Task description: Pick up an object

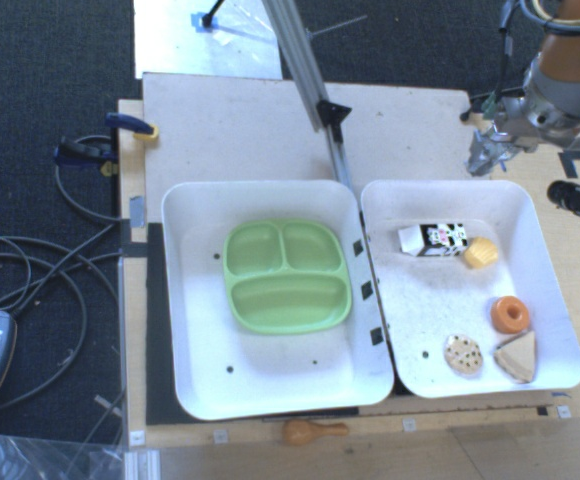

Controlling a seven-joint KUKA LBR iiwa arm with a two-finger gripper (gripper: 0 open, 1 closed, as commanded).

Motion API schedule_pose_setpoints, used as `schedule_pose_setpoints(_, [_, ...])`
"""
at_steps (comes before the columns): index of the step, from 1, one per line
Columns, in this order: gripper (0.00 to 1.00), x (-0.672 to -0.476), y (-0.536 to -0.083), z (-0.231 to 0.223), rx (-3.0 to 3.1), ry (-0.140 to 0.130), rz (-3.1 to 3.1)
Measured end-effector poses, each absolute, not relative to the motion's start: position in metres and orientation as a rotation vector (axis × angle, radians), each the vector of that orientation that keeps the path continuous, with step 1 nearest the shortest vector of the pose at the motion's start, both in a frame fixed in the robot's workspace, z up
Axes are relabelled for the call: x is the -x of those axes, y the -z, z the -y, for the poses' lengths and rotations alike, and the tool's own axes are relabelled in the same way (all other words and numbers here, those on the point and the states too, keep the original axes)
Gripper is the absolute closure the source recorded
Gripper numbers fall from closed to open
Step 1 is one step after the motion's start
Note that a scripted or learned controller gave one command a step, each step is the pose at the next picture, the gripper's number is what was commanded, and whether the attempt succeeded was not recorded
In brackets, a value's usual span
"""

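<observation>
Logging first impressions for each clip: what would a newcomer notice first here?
The green tray fills the middle of the left bin. Small food toys lie in the right bin: a milk carton, a donut, a cookie. The pincer hangs above that bin's far edge.

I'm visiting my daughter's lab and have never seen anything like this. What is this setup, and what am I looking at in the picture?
You're looking down at a slant from one fixed camera above a bench. The grey and orange thing at top right is a robot arm; its gripper hangs above the far edge of the right bin, holding nothing that I can see. Its job is to pick something up. That bin holds toy food: a small milk carton, a yellow piece, an orange doughnut, a cookie and a sandwich wedge. The left bin holds a green divided plate.
</observation>
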State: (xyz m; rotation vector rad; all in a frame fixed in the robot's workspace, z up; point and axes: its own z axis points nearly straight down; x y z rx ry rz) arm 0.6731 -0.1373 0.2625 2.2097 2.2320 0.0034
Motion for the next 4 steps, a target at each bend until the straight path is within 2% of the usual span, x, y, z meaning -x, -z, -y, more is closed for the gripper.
schedule_pose_setpoints(1, [1.0,-0.682,-0.251,0.088,-2.21,-0.004,-2.233])
schedule_pose_setpoints(3, [1.0,-0.675,-0.228,-0.013,-2.211,-0.003,-2.233])
schedule_pose_setpoints(4, [1.0,-0.681,-0.231,-0.077,-2.208,-0.007,-2.234])
